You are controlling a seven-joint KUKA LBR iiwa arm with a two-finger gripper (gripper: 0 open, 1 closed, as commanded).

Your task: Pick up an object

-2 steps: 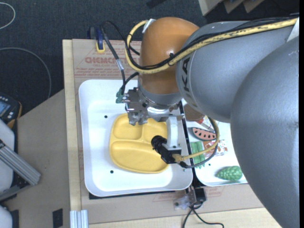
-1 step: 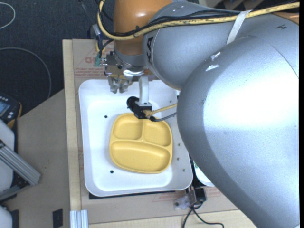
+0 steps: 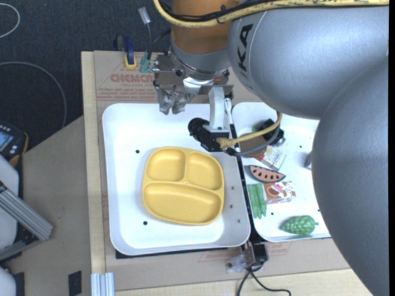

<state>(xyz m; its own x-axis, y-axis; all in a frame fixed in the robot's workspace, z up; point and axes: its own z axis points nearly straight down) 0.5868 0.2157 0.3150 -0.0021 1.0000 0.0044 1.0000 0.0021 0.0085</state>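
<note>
While claw point(image 3: 171, 103) hangs over left white bin point(image 3: 120, 165), grip state unreadable, yellow divided plastic tray point(image 3: 183, 185) lies mid-bin, well apart. Risks: descent lands on bare floor; tray too broad, fingers skid off rim.

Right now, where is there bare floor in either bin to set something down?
Left bin: bare strips left of and below the yellow tray, plus floor between it and the gripper. Right bin: crowded with the watermelon slice, green beans and green fruit.
</note>
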